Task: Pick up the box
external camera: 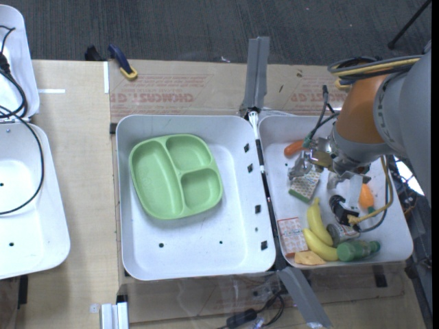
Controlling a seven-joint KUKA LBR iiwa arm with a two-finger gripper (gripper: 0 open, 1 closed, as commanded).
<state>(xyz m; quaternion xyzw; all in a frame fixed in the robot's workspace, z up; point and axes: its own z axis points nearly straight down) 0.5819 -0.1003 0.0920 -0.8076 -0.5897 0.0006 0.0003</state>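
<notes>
A small patterned box with a green edge lies tilted in the right bin, near its left wall. My gripper hangs directly over the box's upper end, at or just above it. The grey arm with its orange band comes in from the right and covers the back right of that bin. I cannot see whether the box is between the fingers.
The right bin also holds an orange carrot, bananas, a green object, a flat red-and-white packet and an orange piece. A green divided plate lies in the left bin.
</notes>
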